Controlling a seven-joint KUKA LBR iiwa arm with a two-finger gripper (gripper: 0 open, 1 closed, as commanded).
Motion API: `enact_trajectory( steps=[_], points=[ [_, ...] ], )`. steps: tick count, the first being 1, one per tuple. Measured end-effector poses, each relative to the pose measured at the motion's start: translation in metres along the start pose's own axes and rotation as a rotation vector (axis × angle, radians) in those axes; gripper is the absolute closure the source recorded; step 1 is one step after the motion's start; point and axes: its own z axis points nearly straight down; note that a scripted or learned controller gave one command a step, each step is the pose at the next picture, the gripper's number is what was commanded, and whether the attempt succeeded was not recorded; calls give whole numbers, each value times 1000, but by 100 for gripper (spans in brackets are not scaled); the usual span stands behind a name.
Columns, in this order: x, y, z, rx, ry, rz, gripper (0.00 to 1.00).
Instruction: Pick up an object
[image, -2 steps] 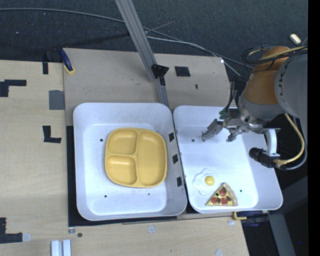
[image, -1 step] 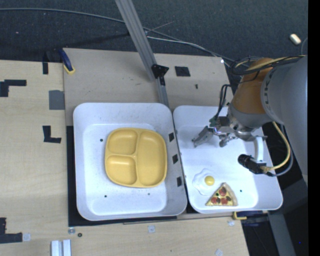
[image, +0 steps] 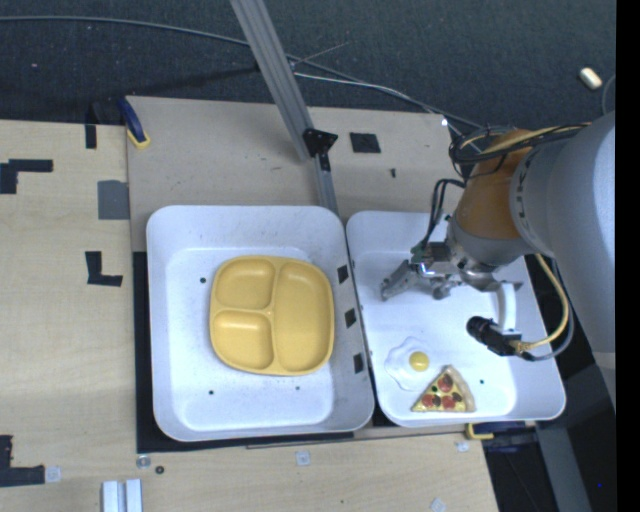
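The claw (image: 412, 278) hung over the right bin (image: 372, 250), its grip state unclear, seemingly holding nothing. Near it lay a fried egg (image: 409, 362) and pizza slice (image: 445, 392); a yellow divided plate (image: 271, 314) filled the left bin (image: 175, 300).

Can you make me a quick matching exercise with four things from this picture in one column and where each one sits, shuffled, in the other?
Things:
1. yellow plastic divided plate
2. white toy fried egg with a yellow yolk
3. toy pizza slice with red toppings
4. robot gripper

Places:
A. upper part of the right bin
B. near front edge of the right bin
C. middle of the left bin
D. right bin, just behind the pizza slice

Pairs: 1-C, 2-D, 3-B, 4-A
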Motion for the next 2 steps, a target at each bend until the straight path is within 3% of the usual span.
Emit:
enact_trajectory(
  steps=[1, 2],
  points=[
    [-1, 1, -13, -5, -3, 0, 100],
    [-1, 4, -75, -3, 1, 0, 100]
  ],
)
